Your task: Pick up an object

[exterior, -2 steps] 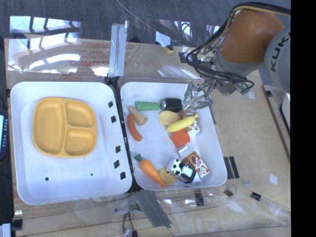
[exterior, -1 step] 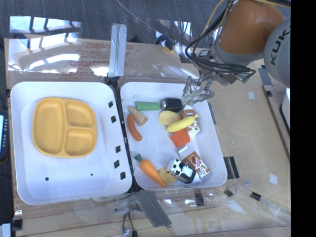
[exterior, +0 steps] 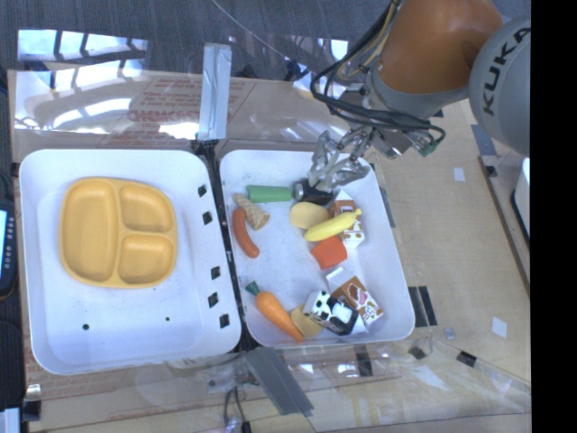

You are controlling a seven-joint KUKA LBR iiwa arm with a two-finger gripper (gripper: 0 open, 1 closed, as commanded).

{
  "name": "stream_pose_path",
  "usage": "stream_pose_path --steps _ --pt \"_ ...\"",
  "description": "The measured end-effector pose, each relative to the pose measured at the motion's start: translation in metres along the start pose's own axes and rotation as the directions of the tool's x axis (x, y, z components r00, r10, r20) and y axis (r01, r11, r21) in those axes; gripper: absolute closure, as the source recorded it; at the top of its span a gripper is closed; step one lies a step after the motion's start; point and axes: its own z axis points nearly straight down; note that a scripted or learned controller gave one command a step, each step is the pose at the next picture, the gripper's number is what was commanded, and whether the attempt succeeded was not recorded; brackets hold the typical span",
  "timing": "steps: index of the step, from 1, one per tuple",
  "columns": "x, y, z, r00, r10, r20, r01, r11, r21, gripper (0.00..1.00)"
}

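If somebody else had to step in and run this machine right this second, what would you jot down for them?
Gripper: low at the top of the right bin, tips by the green stick and a yellow piece. I cannot tell if it is open or shut, and nothing is seen held.

Things: the right bin also has a banana, sausage, carrot, red block and small cartons. The left bin has a yellow divided plate.

Done: arm is down over the toys. Left: grasp one and lift it.
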Motion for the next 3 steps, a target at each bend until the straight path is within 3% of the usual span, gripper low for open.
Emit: stream_pose_path --steps 1,2,3 --pt "0.075 -0.024 0.042 0.936 -0.351 -0.002 0.351 0.936 -0.003 1.0" --pt "0.084 0.02 0.131 0.998 0.059 -0.003 -0.059 0.998 -0.005 1.0" --pt "0.041 0.07 0.139 0.991 0.136 -0.001 -0.136 0.991 -0.003 1.0"
